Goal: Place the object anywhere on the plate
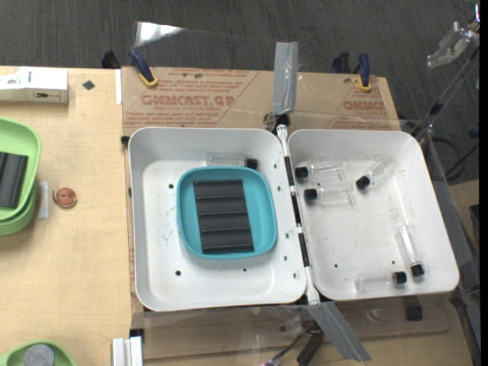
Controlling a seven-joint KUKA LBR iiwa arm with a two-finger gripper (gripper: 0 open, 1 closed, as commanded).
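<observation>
A teal square plate [227, 212] sits in the middle of the left white bin [145, 227], with a black ridged insert [223, 216] lying on it. Just behind the plate, against the bin's far wall, lies a clear vial with a black cap [231, 162]. Several more clear, black-capped vials lie loose in the right white bin [435, 204]: two near its far left [320, 174] [332, 197], one beside them [372, 177], one near the right wall [407, 248] and one at the front [379, 283].
A cardboard sheet [198, 97] clamped at the back lies under both bins. On the wooden bench to the left are a green tray [23, 147], a small orange disc [65, 197] and a white box [32, 85]. A metal stand [451, 46] rises at the upper right.
</observation>
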